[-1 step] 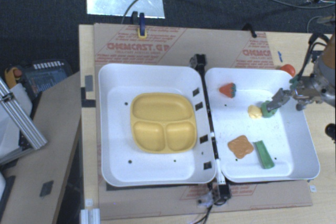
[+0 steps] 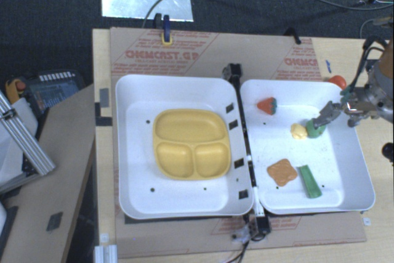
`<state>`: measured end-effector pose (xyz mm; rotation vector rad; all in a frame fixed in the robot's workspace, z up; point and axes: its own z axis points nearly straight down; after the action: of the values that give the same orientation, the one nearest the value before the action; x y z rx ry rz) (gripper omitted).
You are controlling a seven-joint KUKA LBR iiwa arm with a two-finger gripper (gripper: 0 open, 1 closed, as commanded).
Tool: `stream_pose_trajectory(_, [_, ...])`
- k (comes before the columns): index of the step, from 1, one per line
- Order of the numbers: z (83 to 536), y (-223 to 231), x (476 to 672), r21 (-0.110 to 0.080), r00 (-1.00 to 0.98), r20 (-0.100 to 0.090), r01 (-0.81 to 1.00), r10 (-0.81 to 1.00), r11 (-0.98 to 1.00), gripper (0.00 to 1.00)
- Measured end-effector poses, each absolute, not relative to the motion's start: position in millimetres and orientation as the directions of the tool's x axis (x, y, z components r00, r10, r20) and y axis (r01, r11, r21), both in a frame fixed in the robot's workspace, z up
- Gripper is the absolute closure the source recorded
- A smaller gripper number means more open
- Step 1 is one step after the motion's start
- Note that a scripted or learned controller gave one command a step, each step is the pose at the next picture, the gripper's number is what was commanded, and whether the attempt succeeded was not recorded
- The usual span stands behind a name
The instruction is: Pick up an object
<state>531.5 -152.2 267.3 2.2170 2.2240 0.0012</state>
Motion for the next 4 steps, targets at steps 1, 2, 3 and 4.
stream_pose_trajectory(1, [208.3, -144.9, 536.2, -0.003, -0.002, 0.001, 1.000, 1.000, 0.002, 0.00])
stream_pose_trajectory(2, [153.0, -145.8, 546.3, -0.001, -0.001, 0.000, 1.000, 1.000, 0.001, 0.00])
stream_pose_trajectory(3, [105.3, -145.0, 536.7, -0.003, -0.001, 0.001, 1.000, 1.000, 0.001, 0.00])
stream_pose_trajectory(4, [118.6, -145.6, 538.2, 0.002, 0.000, -0.001, 1.000, 1.000, 0.000, 1.00])
